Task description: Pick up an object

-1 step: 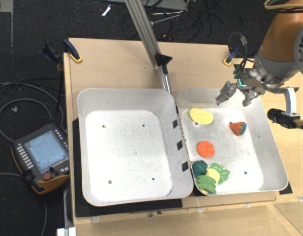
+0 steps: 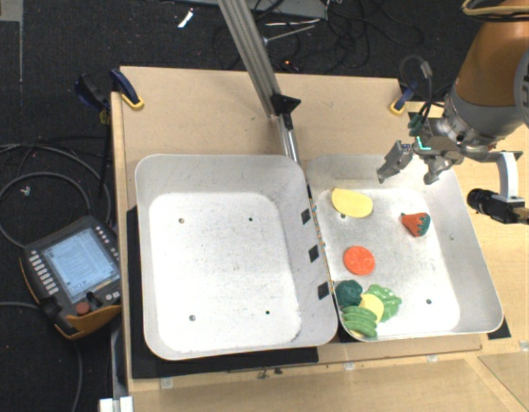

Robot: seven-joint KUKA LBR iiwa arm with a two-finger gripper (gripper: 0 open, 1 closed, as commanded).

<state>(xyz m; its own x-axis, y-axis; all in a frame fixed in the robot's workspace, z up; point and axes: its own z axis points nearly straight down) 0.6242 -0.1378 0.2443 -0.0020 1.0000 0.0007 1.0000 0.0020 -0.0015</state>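
Green toy vegetables [image 2: 361, 309] sit heaped at the near edge of the right bin [image 2: 471, 264], about seven o'clock from its centre, with a yellow-green piece [image 2: 383, 300] touching them on the right. Just beyond, an orange-red disc [image 2: 359, 259] lies alone. Farther back, a yellow oval [image 2: 352, 203] rests at eleven o'clock, and a small red-and-green piece [image 2: 416, 223] lies at two o'clock, well apart from it. Over the bin's far rim, at one o'clock, hangs the gripper [image 2: 412, 168], fingers spread wide with nothing between them. At nine o'clock lies the left bin [image 2: 157, 178].
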